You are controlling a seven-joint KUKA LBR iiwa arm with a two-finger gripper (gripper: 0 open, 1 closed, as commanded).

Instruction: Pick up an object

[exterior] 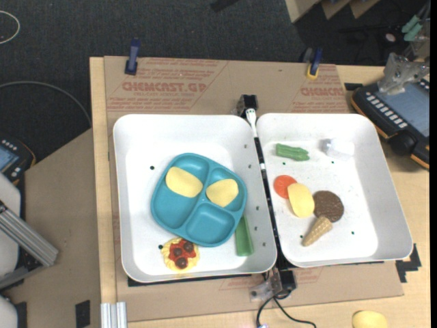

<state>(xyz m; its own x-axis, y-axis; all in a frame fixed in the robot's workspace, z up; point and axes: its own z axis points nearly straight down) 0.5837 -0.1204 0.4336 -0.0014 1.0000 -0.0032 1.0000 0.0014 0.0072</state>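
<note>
The gripper sits blurred over the bench's far right corner, clear of both bins, and whether it is wide or narrow I cannot tell. Nearest it, down and to its left in the right bin, lie a green pod, an orange disc, a yellow piece and an ice-cream cone. Farther left of it, the left bin holds a blue plate.
</note>
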